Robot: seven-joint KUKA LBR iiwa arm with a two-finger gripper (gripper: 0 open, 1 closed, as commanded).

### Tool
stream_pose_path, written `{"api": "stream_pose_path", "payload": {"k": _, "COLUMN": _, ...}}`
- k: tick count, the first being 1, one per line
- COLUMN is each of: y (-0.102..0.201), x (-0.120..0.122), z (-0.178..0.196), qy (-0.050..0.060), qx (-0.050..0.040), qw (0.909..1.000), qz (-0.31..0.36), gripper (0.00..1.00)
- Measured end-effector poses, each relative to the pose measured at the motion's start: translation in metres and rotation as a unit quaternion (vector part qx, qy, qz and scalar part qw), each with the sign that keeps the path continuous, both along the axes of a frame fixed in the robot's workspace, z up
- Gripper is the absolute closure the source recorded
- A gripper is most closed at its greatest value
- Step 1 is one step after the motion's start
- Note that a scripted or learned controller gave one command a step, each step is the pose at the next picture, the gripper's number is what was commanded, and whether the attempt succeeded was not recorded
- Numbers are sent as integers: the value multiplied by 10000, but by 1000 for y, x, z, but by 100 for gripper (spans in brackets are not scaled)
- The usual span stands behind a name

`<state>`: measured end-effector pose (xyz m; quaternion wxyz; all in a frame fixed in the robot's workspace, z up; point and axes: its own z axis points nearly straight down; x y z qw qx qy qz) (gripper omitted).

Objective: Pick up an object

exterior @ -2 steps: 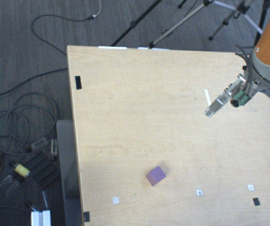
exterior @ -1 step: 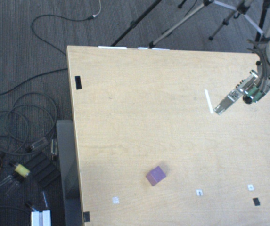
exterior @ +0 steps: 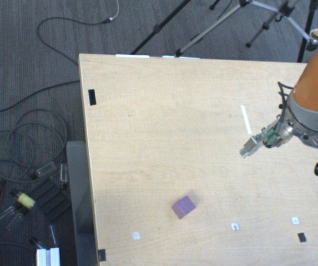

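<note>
I'm at the approach step, nothing grasped yet. The gripper [exterior: 250, 147] hangs at the right of the frame above the bare wooden bench [exterior: 147, 126]; whether it is apart or together I cannot tell. The purple block [exterior: 183, 206] lies low in the frame, well apart. Next move, I judge: travel down-left over it, then descend.

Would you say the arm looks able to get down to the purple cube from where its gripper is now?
Probably yes. The purple cube sits alone on the bare wooden bench top, with nothing between it and the gripper, which is up and to the right in the camera view. The white strip lies off that path.
</note>
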<state>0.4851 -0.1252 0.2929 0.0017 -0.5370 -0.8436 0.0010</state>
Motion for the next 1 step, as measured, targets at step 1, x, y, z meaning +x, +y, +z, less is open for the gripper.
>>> {"api": "stream_pose_path", "payload": {"k": 1, "y": 3, "x": 48, "z": -52, "qy": 7, "qx": 0, "qw": 9950, "qz": -1000, "gripper": 100}}
